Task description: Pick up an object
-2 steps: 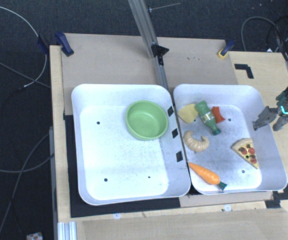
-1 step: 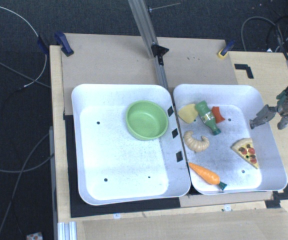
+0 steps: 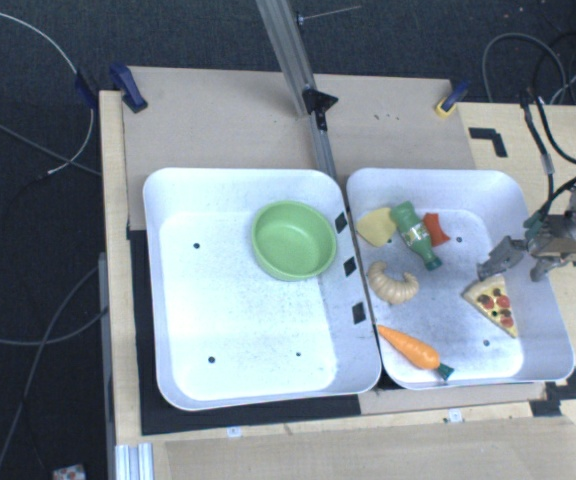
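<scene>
Presently catalogued, camera view: two shallow white bins on a tan bench. The left bin (image 3: 218,368) holds one item, a green bowl (image 3: 294,239), round, smooth, probably plastic, lying near its upper right corner. The right bin (image 3: 538,363) holds the rest. A pizza slice (image 3: 493,304), flat, triangular, yellow with red dots and a tan crust edge, lies toward the right wall. A carrot (image 3: 411,348), orange, tapered, with a small green tip, lies near the front rim. A croissant (image 3: 395,283), pale tan, ridged and curved, sits mid-bin on the left. A green bottle (image 3: 413,232) lies tilted, touching a red-orange piece (image 3: 435,230) on its right, with a pale yellow wedge (image 3: 374,227) just beside it on the left. The gripper (image 3: 513,258) hangs at the right bin's right edge, just above and beside the pizza slice; its dark fingers appear spread apart with nothing between them, though the detail there is small and murky. Handling judgement: the nearest candidate is the pizza slice, likely light, stiff toy plastic, slick on its faces and lying flat, so a pinch across its two long edges seems the soundest hold; the thin profile may slip. The carrot or croissant, being rounder, would offer an easier grasp across the middle.
</scene>
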Robot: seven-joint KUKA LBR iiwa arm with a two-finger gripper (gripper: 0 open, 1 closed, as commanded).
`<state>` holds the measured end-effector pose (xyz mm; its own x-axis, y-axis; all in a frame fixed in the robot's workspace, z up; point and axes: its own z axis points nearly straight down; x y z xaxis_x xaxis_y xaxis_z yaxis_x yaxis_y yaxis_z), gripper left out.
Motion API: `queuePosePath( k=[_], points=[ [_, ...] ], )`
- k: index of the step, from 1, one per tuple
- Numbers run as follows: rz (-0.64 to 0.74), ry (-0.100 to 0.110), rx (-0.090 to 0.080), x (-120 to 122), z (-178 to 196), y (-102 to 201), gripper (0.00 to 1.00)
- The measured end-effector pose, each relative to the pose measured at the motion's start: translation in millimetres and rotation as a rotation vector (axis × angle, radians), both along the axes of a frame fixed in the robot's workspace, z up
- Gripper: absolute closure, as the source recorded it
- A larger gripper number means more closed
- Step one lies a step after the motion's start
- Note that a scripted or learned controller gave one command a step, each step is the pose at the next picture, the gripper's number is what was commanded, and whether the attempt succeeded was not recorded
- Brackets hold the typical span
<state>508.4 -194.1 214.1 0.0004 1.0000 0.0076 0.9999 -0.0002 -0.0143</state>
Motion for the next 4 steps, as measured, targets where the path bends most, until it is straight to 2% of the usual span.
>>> queuePosePath(
  k=[1, 2, 3, 4],
  points=[
    [-0.001, 0.0, 0.0, 4.4, -48.1, -5.0, 0.0],
    [0.0, -0.001, 0.001, -5.0, -108.8, -1.6, 0.0],
    [0.0, -0.011, -0.002, -2.3, -92.5, -2.0, 1.0],
    [0.002, -0.019, -0.008, -5.4, -39.1, 7.5, 1.0]
  ],
)
